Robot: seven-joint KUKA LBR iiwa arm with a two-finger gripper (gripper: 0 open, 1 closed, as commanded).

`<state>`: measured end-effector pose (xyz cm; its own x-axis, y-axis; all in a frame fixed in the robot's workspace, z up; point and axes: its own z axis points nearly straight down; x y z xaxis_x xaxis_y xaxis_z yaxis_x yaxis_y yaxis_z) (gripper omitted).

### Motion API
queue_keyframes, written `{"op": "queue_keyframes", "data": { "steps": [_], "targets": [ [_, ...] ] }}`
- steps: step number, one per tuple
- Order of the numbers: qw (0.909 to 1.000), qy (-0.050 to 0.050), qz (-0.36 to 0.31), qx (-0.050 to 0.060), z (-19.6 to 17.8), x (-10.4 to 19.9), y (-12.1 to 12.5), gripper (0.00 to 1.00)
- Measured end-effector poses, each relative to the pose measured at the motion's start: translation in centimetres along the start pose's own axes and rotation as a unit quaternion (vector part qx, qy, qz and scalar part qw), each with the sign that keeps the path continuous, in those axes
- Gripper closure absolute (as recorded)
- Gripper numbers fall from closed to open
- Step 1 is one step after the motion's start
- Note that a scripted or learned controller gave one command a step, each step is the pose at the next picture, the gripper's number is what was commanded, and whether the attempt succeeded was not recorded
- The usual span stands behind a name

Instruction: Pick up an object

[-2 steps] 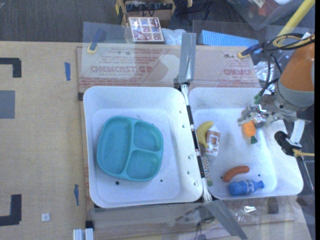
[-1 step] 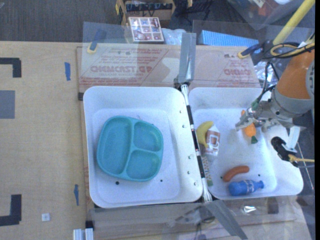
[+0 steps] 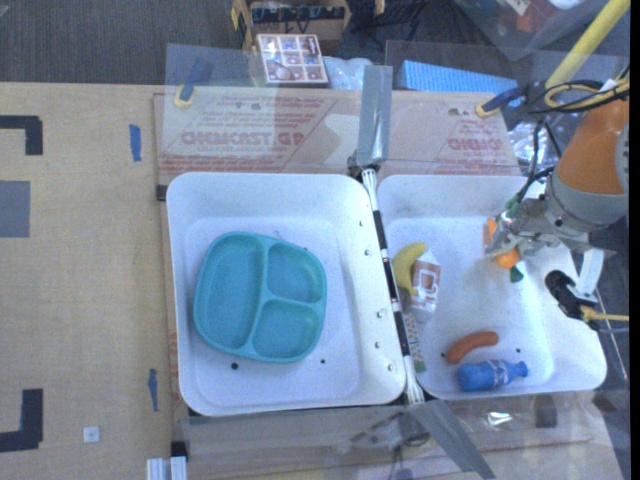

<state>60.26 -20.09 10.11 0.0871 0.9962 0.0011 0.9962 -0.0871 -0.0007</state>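
The right bin (image 3: 450, 203) holds a yellow banana (image 3: 407, 261) and a small white and brown carton (image 3: 427, 282) side by side near its left wall. A red-brown sausage (image 3: 471, 345) and a blue bottle (image 3: 490, 374) lie at its front. At the bin's right side, my gripper (image 3: 514, 236) hangs low over an orange carrot with a green tip (image 3: 510, 260). The gripper's body covers part of the carrot. The orange-banded arm (image 3: 592, 158) reaches in from the right.
A teal divided plate (image 3: 260, 296) lies in the left bin (image 3: 190, 198). Clear panels and a cardboard box (image 3: 290, 8) stand behind the bins. Cables and a black fitting (image 3: 566, 290) sit over the right bin's right edge.
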Motion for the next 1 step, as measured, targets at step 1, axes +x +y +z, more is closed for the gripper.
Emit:
{"op": "queue_keyframes", "data": {
  "steps": [1],
  "targets": [
    [0.9994, -0.001, -0.035, 0.001, -8.17, 6.81, 4.29, 1.00]
  ]
}}
